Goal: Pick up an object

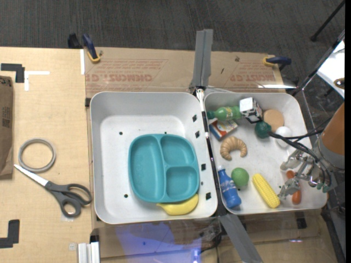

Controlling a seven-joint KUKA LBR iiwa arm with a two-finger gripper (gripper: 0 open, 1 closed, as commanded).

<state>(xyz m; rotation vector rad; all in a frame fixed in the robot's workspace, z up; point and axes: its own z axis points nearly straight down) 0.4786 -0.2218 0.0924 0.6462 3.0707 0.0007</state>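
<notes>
- I see the two white bins (pixel 104 163) as smooth, faintly glossy plastic.
- The teal divided plate (pixel 163 167) looks like matt plastic.
- The bench (pixel 44 223) reads as pale wood, with brown cardboard (pixel 142 73) beyond.
- The scissors (pixel 52 186) have bright metal blades and grey plastic handles.
- The corn cob (pixel 265 190) looks shiny yellow plastic.

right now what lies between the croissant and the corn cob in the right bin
In the camera view, a green ball lies between the croissant and the corn cob, just left of the line joining them; otherwise bare white bin floor.
</notes>
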